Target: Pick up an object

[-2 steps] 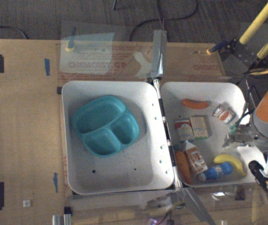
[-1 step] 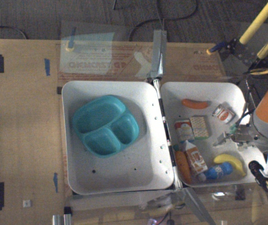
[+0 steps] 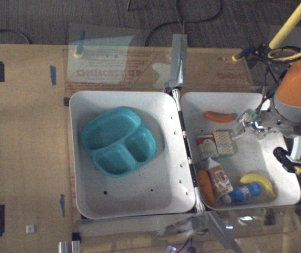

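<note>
Nearest the camera, along the front edge of the right bin [image 3: 292,196], lie three things in a row: one orange carrot-like piece [image 3: 205,187] against the left wall, one blue bottle [image 3: 243,194] on its side, and one yellow banana [image 3: 259,182] curving toward the front right corner. Just behind the carrot piece and touching it, one white and orange carton [image 3: 221,178] lies slanted.

Further back in the same bin there are two small packets side by side: one red and white box [image 3: 207,145] and, just to its right, one pale speckled packet [image 3: 224,142]. Near the back wall lies one orange sausage-shaped piece [image 3: 219,117], apart from the rest. That makes seven loose things in the right bin, any of which could be the object to pick up.

The left bin [image 3: 87,194] holds one thing alone: a teal plate [image 3: 118,140] with three compartments, set toward the back left, with nothing visible in its hollows.

There are two bins, touching along a metal seam at the middle, standing on a brown bench [image 3: 24,157].

The one arm [image 3: 296,88] comes in over the right bin's back right corner. The gripper [image 3: 251,120] hangs just right of the sausage-shaped piece, and nothing shows between its fingers; how wide they stand I cannot tell.
</note>
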Action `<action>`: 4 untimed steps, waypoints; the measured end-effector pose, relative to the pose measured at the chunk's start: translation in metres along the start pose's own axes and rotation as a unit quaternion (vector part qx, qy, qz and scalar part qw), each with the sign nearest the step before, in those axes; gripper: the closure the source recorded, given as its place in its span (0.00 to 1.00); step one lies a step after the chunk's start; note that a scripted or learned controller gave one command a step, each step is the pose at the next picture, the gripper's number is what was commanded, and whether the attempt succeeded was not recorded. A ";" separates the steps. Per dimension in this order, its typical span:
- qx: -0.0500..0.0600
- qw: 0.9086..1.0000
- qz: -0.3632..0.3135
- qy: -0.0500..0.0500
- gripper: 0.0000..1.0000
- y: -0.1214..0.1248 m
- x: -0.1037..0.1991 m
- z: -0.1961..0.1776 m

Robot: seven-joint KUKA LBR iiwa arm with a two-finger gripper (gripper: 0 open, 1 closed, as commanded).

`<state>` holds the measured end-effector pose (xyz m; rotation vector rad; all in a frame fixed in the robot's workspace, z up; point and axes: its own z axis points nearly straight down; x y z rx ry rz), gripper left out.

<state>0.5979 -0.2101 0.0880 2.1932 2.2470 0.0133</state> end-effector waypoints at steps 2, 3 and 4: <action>0.014 1.000 0.003 -0.003 1.00 0.059 0.062 0.001; 0.013 1.000 0.001 0.001 0.00 0.060 0.067 0.001; 0.013 1.000 0.003 -0.007 1.00 0.059 0.060 -0.010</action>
